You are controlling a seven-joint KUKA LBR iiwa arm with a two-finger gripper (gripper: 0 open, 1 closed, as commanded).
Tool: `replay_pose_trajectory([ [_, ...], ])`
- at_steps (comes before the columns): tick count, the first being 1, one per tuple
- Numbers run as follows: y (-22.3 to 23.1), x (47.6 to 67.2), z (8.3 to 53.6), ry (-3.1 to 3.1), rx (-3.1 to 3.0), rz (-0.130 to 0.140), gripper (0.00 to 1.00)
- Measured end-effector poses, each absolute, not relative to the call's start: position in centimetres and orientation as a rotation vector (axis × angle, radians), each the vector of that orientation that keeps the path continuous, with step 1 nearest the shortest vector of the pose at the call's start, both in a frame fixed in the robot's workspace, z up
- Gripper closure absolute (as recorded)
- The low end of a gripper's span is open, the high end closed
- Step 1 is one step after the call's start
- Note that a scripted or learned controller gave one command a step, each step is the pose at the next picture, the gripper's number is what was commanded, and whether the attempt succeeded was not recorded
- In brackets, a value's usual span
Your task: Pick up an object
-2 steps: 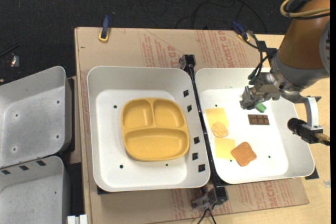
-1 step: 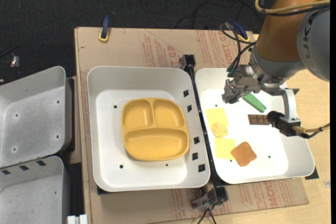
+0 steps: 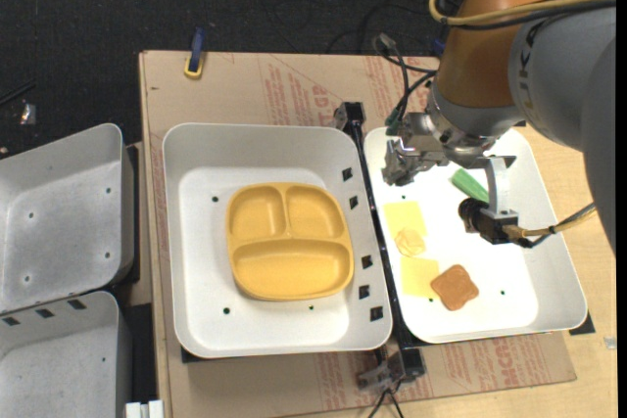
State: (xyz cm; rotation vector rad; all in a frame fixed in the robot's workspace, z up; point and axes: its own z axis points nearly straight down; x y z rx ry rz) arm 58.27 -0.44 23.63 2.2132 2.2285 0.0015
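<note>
My gripper (image 3: 400,163) hangs over the far left part of the right bin (image 3: 549,240), just above a pale yellow flat square (image 3: 402,213). A small yellow rounded piece (image 3: 410,239) lies on the near edge of that square. Nearer the front lie a second pale yellow square (image 3: 419,276) and a brown toast-like piece (image 3: 455,287), touching each other. A green object (image 3: 468,181) lies right of the gripper, partly hidden by the wrist. Nothing shows in the gripper's grasp.
The left bin (image 3: 196,162) holds a yellow divided plate (image 3: 290,242). Black clips line the wall between the two bins (image 3: 364,230). The arm's orange band (image 3: 490,24) and grey body cover the far right of the bench. White panels (image 3: 59,201) lie off to the left.
</note>
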Motion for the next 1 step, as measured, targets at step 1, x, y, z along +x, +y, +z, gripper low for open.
replay_pose_trajectory([
  [1,4.13,59.47,24.01,2.229,2.213,0.004,1.00],
])
